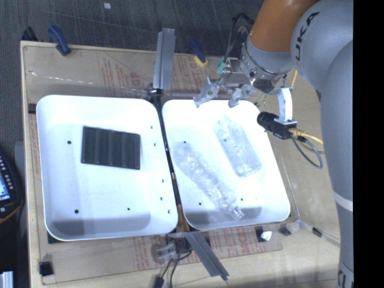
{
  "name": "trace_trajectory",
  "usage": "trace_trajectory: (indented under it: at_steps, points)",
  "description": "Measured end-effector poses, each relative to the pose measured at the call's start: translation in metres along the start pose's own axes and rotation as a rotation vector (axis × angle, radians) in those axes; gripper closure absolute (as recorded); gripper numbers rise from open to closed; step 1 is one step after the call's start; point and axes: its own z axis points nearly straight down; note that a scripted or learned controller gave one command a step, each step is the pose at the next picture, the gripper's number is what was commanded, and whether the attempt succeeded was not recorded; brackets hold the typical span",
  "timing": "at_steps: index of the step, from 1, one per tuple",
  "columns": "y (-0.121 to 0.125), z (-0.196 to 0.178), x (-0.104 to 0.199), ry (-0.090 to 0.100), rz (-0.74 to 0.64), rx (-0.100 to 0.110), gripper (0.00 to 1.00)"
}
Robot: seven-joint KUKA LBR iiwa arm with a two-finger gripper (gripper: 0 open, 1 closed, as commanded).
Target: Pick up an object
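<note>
Hand (219, 95) hangs over the far rim of the right bin (276, 179), fingers spread apart, nothing between them. Arm (312, 35) reaches in from the right, orange band above the wrist.

Right bin: two clear plastic bottles lying flat. Longer bottle (207, 177) runs diagonally from centre toward the near rim, cap end nearest the camera. Shorter bottle (239, 147) lies just beside it, nearer the hand, well below the fingertips.

Left bin (54, 125): one dark ribbed rectangular pad (111, 148), flat, left of centre.

Worktop (90, 65): blue clamps (59, 41) at the far edge.
</note>
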Motion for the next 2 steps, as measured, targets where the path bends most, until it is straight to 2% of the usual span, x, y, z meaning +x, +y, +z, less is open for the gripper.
trace_trajectory:
  at_steps: [1,2]
  points:
    - [-0.03,-0.017,-0.024,0.0,0.068,0.001,0.0]
    - [-0.081,0.044,-0.043,0.002,0.365,0.001,0.0]
